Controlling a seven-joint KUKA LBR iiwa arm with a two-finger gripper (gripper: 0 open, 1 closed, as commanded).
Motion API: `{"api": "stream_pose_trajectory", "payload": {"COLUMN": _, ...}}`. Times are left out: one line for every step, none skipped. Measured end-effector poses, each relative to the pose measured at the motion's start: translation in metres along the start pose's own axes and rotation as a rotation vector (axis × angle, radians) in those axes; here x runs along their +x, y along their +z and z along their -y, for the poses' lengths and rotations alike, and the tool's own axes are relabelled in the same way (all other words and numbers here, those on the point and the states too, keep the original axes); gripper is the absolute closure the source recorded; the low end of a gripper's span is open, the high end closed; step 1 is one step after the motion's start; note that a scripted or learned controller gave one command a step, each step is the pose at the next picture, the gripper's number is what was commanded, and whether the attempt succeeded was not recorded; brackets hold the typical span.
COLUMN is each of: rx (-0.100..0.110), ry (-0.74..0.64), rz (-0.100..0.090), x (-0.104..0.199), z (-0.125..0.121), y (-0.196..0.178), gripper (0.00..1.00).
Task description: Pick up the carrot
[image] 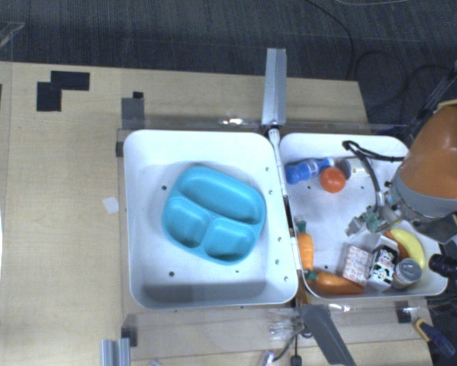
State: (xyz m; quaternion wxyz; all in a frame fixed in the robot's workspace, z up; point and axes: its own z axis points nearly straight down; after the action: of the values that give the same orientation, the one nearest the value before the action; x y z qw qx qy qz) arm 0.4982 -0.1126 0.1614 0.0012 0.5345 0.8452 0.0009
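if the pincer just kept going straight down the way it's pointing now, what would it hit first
Probably bare floor of the right bin, hedged: the pincer hangs over open white space. The small patterned box and the banana lie close below it in the view. The carrot sits off to the left, and depth is unclear.

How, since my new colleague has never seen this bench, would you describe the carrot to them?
Take the right bin of the two white bins. The carrot lies against that bin's left wall, toward the front corner. It is short and orange with a green tuft, unlike the round orange ball further back and the longer orange piece along the front wall.
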Motion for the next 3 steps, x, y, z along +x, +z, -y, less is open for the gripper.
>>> {"api": "stream_pose_trajectory", "payload": {"rx": -0.003, "ry": -0.038, "rz": 0.003, "x": -0.005, "z": 0.005, "y": -0.015, "gripper": 1.0}}
{"api": "stream_pose_trajectory", "payload": {"rx": -0.004, "ry": 0.101, "rz": 0.004, "x": -0.023, "z": -0.002, "y": -0.13, "gripper": 1.0}}
{"api": "stream_pose_trajectory", "payload": {"rx": -0.001, "ry": -0.275, "rz": 0.0, "x": 0.013, "z": 0.005, "y": 0.009, "gripper": 1.0}}
